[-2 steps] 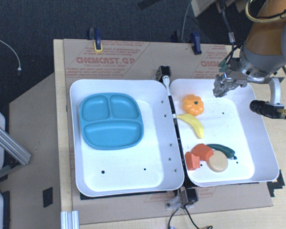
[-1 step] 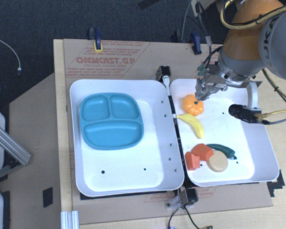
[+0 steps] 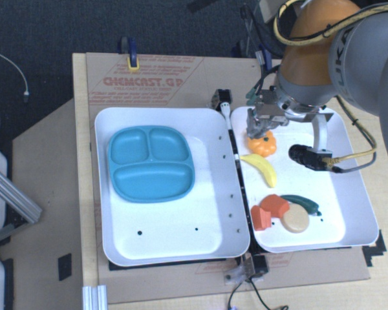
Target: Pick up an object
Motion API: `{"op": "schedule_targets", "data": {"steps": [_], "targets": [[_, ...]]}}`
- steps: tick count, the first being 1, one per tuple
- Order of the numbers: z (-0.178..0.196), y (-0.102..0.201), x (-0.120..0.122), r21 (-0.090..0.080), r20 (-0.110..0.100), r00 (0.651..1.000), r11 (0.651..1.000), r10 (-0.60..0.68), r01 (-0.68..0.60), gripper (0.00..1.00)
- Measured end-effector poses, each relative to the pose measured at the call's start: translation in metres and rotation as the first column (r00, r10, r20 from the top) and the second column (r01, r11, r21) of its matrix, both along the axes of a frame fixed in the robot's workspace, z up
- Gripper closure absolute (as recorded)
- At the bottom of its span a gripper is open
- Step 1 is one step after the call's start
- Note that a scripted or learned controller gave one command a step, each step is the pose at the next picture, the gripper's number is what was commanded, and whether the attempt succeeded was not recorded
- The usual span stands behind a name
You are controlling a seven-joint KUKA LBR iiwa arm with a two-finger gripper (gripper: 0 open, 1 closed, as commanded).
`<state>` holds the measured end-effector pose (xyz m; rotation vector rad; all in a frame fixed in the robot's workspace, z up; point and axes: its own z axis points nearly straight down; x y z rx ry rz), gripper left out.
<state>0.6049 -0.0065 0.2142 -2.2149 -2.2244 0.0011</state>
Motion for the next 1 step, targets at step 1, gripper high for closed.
{"op": "schedule_targets", "data": {"steps": [1], "targets": [[-0.0046, 0.0468, -0.0117, 0.001, -0.001, 1.0, 1.0, 0.001, -0.001, 1.0]]}}
